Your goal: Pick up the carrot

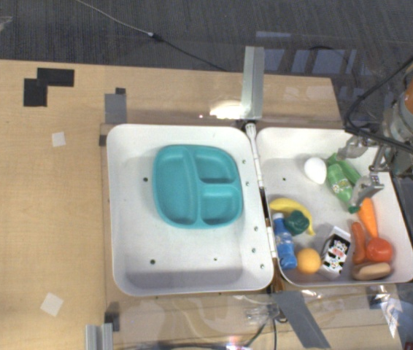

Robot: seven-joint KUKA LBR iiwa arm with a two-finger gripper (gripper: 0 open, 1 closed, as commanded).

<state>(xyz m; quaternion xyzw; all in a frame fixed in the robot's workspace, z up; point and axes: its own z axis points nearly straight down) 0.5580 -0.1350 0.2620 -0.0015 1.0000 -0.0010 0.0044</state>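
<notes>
The right bin (403,217) holds, nearest, a hot dog (372,270), tomato (379,249), milk carton (336,252), orange (309,261) and blue bottle (284,248). Farther back lie a banana (288,206), the carrot (368,218), a green bag (342,177) and an egg (315,170). The gripper (362,170) hangs open just above the carrot, holding nothing. The left bin (130,217) holds 1 teal tray (195,186).

- Pale wooden bench top (53,217): two bins are carried side by side, their inner edges touching.
- Shallow white plastic bin, left (130,268): set near the bench's middle.
- Shallow white plastic bin, right (287,152): set just beside the first.
- Black angular tape patch (46,84): stuck at the far left.
- Small pale square markers (59,138): stuck flat at the left.
</notes>
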